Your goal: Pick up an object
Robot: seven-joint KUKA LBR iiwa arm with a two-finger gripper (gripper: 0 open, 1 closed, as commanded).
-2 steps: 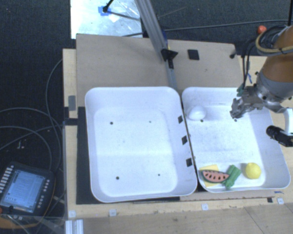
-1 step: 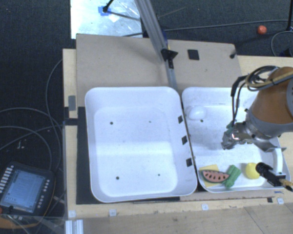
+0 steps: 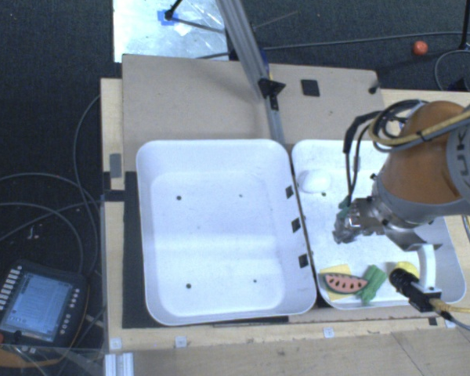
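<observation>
Grey arm with orange band reaching into the shallow white right-hand bin (image 3: 454, 269); its metallic gripper (image 3: 349, 227) hangs above bare bin floor, jaw state impossible to tell. Candidate objects lie near the front wall: a watermelon-slice toy (image 3: 339, 281), a green leafy piece (image 3: 372, 283), and a white rounded lump (image 3: 314, 181) further back. Risk: descending here would likely close on nothing.
</observation>
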